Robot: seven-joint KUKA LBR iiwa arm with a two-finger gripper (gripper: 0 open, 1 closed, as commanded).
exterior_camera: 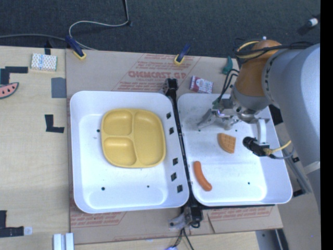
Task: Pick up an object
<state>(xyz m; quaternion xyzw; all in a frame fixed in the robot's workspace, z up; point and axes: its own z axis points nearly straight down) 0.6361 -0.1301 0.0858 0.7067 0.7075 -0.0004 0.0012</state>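
In the right bin [270, 189] a tan wedge-shaped food piece [227, 142] lies near the middle. An orange-red sausage [202, 176] lies toward the bin's front left. My gripper [217, 122] hangs over the back part of this bin, just behind the wedge and apart from it. Its fingers are spread open with nothing between them. A yellow divided plate [133, 137] rests in the left bin [83, 191].
A small red and white packet [200, 84] lies on the cardboard behind the bins. Clamps [76, 47] hold the cardboard's back edge. The arm's grey body covers the right bin's right side. A black cable loop hangs by the wedge [257, 146].
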